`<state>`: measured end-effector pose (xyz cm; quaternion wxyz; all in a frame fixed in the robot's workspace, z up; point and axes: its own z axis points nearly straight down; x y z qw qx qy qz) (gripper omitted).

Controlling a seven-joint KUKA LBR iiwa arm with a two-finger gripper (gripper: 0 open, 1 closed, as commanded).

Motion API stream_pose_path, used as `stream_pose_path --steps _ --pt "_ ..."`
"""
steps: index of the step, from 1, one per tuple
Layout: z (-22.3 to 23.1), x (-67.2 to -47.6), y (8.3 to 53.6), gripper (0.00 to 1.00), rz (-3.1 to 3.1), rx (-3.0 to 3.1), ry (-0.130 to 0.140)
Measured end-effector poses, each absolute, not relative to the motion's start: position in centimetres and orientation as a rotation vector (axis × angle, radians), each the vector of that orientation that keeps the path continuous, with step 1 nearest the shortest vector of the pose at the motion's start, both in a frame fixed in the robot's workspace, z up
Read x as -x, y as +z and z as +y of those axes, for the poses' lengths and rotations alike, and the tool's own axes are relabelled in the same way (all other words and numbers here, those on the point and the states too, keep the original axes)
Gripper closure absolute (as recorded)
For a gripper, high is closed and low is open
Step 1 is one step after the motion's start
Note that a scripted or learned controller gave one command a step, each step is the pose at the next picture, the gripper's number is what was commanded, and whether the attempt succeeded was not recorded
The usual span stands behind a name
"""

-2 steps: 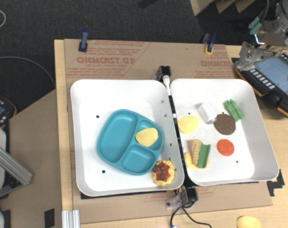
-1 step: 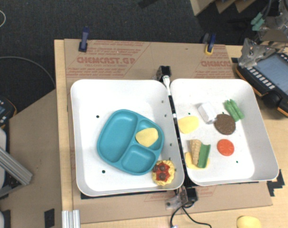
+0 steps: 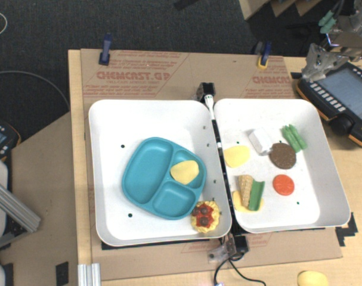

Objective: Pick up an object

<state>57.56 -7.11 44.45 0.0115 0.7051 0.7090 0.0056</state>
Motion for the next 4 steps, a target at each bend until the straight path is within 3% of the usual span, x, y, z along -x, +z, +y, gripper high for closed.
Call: stream_pose_path --steps 4 --pt "-7.1 -57.8 48.8 1.00 2.202 -2.185 0.029"
